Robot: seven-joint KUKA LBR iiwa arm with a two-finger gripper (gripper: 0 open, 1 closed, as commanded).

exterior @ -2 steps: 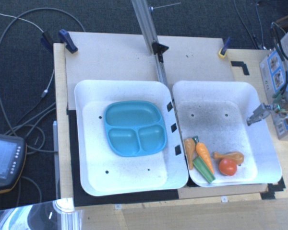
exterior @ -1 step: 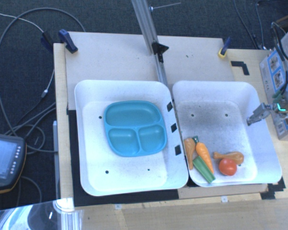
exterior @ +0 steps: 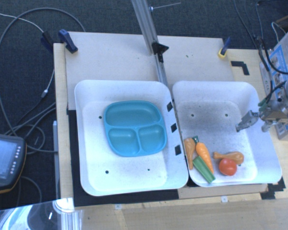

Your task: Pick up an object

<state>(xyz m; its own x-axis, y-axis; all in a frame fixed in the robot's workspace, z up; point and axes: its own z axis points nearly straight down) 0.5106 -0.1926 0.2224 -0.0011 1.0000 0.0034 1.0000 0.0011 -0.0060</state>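
Observation:
The right bin (exterior: 216, 92) holds a small pile at its near edge: two orange carrots (exterior: 204, 155), a green pod-shaped vegetable (exterior: 203, 170), a red tomato (exterior: 227, 166) and an orange-brown pear-shaped piece (exterior: 230, 156). My gripper (exterior: 254, 125) hangs over the right rim of that bin, up and to the right of the pile and apart from it. Its grey fingers (exterior: 245, 121) stand spread, open, with nothing between them.
A blue three-compartment plate (exterior: 133, 128) lies in the middle of the left bin (exterior: 91, 143). A slanted metal pole (exterior: 146, 23) runs down to the divide between the bins. Cables and a tablet (exterior: 5, 163) lie off the bench to the left.

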